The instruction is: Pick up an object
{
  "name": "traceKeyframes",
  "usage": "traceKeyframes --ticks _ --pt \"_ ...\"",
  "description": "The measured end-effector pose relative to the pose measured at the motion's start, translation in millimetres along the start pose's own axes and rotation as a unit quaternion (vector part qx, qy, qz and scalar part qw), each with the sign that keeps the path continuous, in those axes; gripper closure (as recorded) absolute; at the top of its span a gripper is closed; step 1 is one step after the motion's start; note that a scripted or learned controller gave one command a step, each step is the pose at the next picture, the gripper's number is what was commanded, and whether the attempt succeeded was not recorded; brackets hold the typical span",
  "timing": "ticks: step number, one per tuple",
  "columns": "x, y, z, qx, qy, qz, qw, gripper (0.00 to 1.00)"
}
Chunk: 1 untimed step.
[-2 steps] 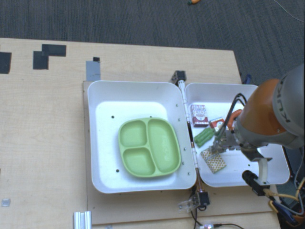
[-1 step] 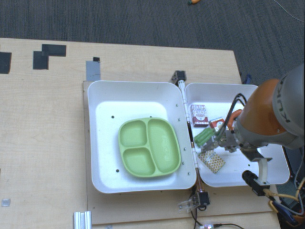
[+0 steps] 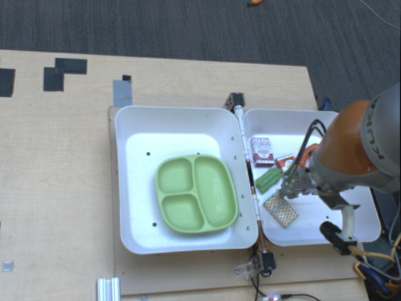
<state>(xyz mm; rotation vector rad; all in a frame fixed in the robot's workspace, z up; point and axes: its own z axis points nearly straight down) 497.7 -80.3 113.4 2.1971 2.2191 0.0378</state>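
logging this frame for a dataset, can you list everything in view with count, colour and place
bins: two, white, side by side on the bench
divided plate: one, light green, three compartments, in the left bin
small packet: one, dark red and white, upper part of the right bin
green object: one, green, right bin, below the packet
patterned block: one, tan speckled, lower part of the right bin
orange object: one, orange, on the grey floor at top
arm: one, grey with orange band, over the right bin
gripper: one, low among the right bin's items

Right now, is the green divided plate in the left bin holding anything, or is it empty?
Empty. The green divided plate lies flat in the left bin, and all three compartments show bare green surface.
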Motion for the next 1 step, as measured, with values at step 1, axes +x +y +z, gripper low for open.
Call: traceKeyframes --ticks 1 --pt "0.1 -0.1 0.1 0.0 0.0 0.0 1.0 0.0"
